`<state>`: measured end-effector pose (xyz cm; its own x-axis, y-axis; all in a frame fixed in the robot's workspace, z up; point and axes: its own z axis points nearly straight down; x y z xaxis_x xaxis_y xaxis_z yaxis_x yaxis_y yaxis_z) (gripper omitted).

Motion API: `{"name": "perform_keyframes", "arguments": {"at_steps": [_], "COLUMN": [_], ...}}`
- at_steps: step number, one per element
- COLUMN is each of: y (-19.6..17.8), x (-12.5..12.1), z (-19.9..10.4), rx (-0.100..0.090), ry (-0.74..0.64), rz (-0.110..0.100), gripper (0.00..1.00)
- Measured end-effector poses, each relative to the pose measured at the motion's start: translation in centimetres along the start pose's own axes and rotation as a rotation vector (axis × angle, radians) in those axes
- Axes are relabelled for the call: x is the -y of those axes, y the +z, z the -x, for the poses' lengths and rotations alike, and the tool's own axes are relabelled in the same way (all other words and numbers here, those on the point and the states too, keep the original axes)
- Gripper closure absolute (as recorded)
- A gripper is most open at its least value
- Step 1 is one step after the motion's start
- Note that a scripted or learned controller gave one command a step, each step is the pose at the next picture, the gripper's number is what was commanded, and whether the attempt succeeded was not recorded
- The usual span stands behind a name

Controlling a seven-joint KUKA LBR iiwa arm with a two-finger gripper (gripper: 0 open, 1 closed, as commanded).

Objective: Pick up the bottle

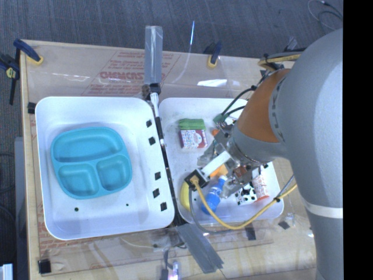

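Arm (303, 127) reaches over right bin (175, 112), wrist angled down toward the clutter. Left bin (44, 156) holds 1 blue divided tray (90, 162). Gripper (230, 177) low in the pile; can't tell jaw state. Bottle (213, 196), blue cap, lies just beside it, front of bin.

Grey arm (317, 127) reaching from right, end effector (224, 177) lowered
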<state>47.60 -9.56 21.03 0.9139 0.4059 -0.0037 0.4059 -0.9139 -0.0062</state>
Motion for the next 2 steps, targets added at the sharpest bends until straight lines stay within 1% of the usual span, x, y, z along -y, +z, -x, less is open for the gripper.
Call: {"name": "perform_keyframes", "arguments": {"at_steps": [1,2], "y": [2.0,1.9], "x": [-0.2,0.9], "z": [-6.6,-8.0], "rx": [0.001,-0.001], "ry": [-0.076,-0.125], "rz": [0.0,0.003], "gripper": [0.0,0.0]}}
